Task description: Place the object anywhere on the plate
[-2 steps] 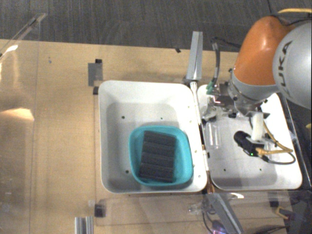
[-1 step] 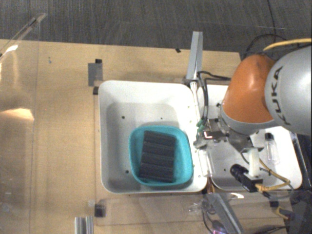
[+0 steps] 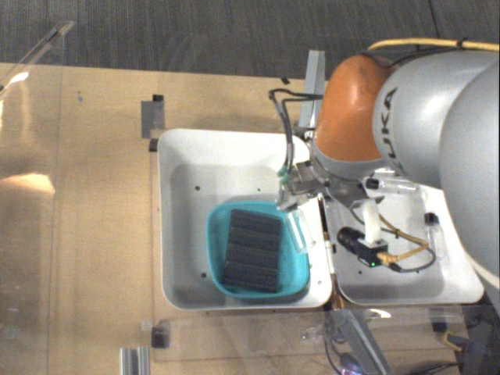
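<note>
Bench: a pale wooden top (image 3: 86, 233) that fills the left and lower part of the camera view, with a sheen of reflected light at its far left.
Floor: dark grey carpet (image 3: 195, 14) runs along the top of the view, beyond the bench's far edge.
Fittings: a small grey bracket (image 3: 153, 116) stands on the wood just beyond the left bin's far left corner.
Left bin: a shallow white bin (image 3: 181, 209) with rounded corners; it holds the plate in its near right part.
Plate: a teal, squarish plate (image 3: 217, 244) with a raised rim, lying flat on the bin floor.
Object: a dark grey ribbed block (image 3: 252, 250) lies on the plate, slightly slanted, inside the rim.
Right bin: a second white bin (image 3: 406, 287) touches the left one along their shared wall; a cable and small dark fittings hang over it.
Arm: the grey arm with its orange band (image 3: 351, 119) reaches over the shared wall.
Gripper: the gripper (image 3: 291, 192) sits above the plate's far right corner; cannot tell how its jaws stand.
</note>
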You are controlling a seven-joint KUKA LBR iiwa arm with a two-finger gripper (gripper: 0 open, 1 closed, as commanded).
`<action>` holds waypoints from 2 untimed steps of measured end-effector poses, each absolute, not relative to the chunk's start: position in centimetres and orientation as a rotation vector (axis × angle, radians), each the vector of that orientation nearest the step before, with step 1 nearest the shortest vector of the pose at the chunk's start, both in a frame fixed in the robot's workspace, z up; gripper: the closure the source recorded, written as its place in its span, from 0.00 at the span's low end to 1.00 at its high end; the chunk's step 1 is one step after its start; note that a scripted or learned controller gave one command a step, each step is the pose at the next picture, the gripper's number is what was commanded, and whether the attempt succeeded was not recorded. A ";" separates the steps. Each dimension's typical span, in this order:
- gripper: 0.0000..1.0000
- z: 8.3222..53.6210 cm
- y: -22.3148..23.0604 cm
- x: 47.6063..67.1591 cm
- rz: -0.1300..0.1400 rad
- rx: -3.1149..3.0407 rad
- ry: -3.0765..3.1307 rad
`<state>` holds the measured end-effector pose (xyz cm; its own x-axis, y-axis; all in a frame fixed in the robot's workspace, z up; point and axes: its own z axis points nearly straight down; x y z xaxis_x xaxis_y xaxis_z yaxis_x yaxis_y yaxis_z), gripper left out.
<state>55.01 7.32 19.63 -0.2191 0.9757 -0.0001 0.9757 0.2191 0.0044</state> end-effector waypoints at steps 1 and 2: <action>0.00 19.7 7.3 55.0 0.006 1.962 2.450; 0.00 28.7 1.1 54.1 0.011 1.992 2.420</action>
